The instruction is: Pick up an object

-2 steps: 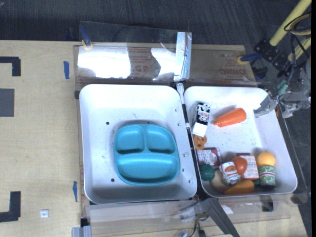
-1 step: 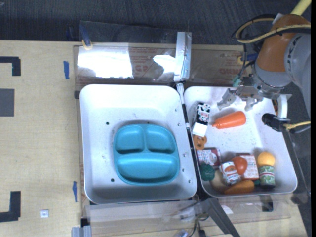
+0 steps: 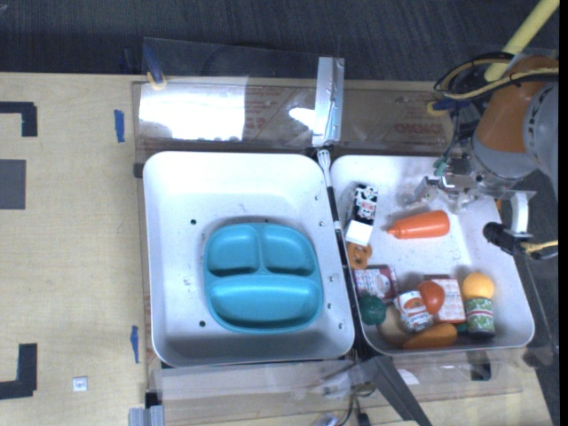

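Note:
The right bin (image 3: 404,171) holds a heap of toy groceries. An orange carrot (image 3: 417,226) lies near its middle, with a black-and-white carton (image 3: 364,202) and a white block (image 3: 358,232) to its left. My gripper (image 3: 454,185) hangs over the bin's back right part, just above and to the right of the carrot's tip. Nothing shows in its grasp. The grey arm with the orange band (image 3: 499,124) comes in from the upper right.
Along the right bin's front lie a red packet (image 3: 374,282), a small can (image 3: 413,311), a red tomato (image 3: 432,295), a yellow-topped bottle (image 3: 479,302) and another orange piece (image 3: 429,335). The left bin (image 3: 169,238) holds a blue divided plate (image 3: 263,275). Cables hang by the arm.

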Controlling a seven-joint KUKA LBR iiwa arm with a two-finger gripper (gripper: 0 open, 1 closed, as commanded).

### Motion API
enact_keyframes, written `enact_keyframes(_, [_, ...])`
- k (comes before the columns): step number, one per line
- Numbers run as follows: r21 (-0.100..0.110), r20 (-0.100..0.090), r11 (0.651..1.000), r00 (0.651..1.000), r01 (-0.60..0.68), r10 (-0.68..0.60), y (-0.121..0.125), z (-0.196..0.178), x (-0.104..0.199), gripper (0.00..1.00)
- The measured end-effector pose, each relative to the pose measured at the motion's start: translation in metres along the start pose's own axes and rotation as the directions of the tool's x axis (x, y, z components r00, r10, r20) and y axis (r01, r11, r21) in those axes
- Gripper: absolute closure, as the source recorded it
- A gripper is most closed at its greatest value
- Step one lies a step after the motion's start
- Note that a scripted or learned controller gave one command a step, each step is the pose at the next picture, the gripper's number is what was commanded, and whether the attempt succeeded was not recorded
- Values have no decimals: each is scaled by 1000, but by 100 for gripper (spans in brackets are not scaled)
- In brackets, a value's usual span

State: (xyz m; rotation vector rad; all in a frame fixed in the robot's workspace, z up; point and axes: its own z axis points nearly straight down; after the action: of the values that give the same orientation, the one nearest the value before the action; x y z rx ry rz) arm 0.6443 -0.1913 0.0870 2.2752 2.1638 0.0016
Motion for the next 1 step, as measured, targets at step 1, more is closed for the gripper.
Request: enact_keyframes(1, [4, -2, 997, 997, -83, 83, -22, 2, 15, 0])
